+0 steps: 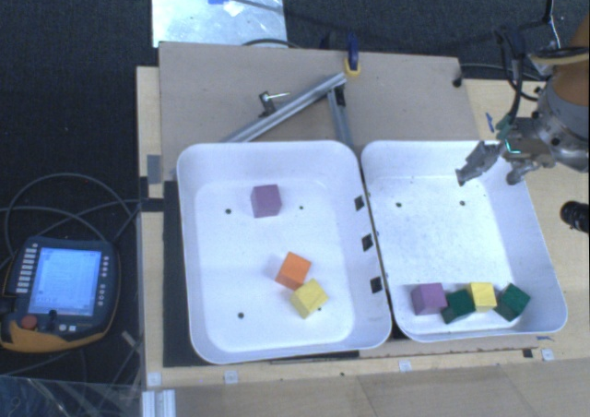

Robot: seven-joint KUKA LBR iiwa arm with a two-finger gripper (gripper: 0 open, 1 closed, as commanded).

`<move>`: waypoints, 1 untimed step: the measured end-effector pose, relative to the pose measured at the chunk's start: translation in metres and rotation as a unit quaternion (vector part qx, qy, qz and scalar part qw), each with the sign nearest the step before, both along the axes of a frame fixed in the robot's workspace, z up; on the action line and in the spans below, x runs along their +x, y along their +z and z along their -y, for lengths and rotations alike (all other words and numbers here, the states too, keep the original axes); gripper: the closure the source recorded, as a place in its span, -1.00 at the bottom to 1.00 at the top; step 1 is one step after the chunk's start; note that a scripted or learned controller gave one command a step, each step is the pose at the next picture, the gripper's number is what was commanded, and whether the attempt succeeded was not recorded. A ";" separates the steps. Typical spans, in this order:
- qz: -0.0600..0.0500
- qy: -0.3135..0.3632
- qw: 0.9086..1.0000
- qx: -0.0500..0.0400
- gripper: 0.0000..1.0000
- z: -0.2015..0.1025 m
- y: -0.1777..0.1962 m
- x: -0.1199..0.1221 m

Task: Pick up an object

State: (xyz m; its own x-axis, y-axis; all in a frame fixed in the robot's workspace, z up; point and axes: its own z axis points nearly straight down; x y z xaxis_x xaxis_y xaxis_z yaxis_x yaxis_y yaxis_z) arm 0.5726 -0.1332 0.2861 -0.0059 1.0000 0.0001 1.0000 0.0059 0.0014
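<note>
The end effector [493,164] hangs over the upper right part of the right bin [433,221], on the grey arm [564,134] that reaches in from the right. One grey finger [477,164] points left and down toward the bin floor and a second sits just behind it toward the wrist, but how far apart they stand cannot be told at this angle; nothing shows between them. Well below the end effector, along the near wall of the same bin, four cubes lie in a row: a purple cube [428,298] furthest left, a dark green cube [456,305] touching it, a yellow cube [483,294] next, and another green cube [513,301] at the right end. Far to the left of the end effector, in the left bin [212,221], a second purple cube [265,200] sits alone near the upper middle, and lower down an orange cube [293,269] touches a second yellow cube [310,298]. Both bins rest on the counter [406,83], where a metal bar [281,111] lies slanted above the left bin. A teach pendant [57,291] lies off the counter at far left.
</note>
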 end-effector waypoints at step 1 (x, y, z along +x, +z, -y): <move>0.000 0.000 1.000 0.000 -1.00 0.000 0.000 0.000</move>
